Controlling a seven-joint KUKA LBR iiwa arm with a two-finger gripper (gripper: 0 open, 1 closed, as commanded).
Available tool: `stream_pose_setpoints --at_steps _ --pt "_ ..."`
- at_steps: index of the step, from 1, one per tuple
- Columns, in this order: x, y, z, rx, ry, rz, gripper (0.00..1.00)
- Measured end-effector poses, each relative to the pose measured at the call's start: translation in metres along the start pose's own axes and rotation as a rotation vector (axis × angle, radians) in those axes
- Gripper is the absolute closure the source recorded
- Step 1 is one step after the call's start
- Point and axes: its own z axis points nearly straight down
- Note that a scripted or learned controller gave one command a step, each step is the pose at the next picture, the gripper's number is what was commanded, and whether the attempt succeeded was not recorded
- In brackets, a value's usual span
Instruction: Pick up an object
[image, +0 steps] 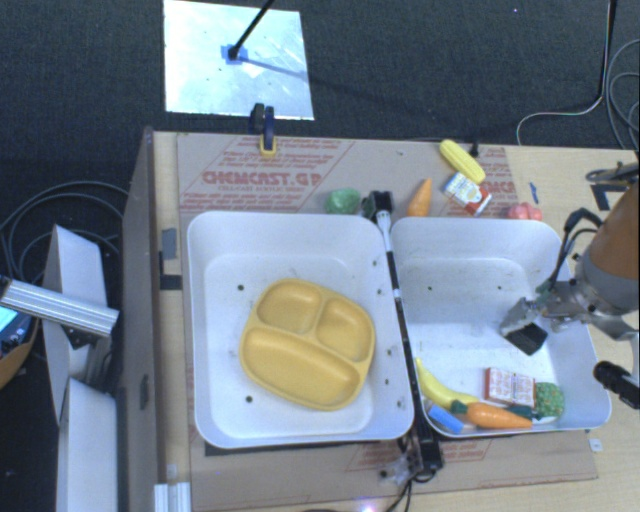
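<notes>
crowded against the right bin's (470, 265) near wall we see a smooth carrot (497, 416), banana (437, 384), flat carton (509, 385) and knobbly broccoli (548, 399), with our gripper (524, 328) just above them, so we judge a neighbour might block or deflect the grab.

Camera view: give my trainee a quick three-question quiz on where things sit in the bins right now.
1. True or false: the yellow divided tray lies in the left bin.
2. Which toy lies nearest the right bin's front-left corner? A) banana B) green toy C) carrot
3. Fill in: the gripper hangs above the ___ bin.

Key: 1 true; 2 A; 3 right.
</notes>
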Motion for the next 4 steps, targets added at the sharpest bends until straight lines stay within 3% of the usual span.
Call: stream_pose_setpoints --at_steps 1,2,3,4 --pt "0.003 0.004 0.038 0.002 0.002 -0.001 0.00" --pt "0.003 0.005 0.025 -0.002 0.003 -0.003 1.00" --pt "0.097 0.050 -0.023 -0.007 0.006 -0.015 1.00" --pt "0.207 0.016 -0.067 -0.002 0.009 -0.016 1.00"
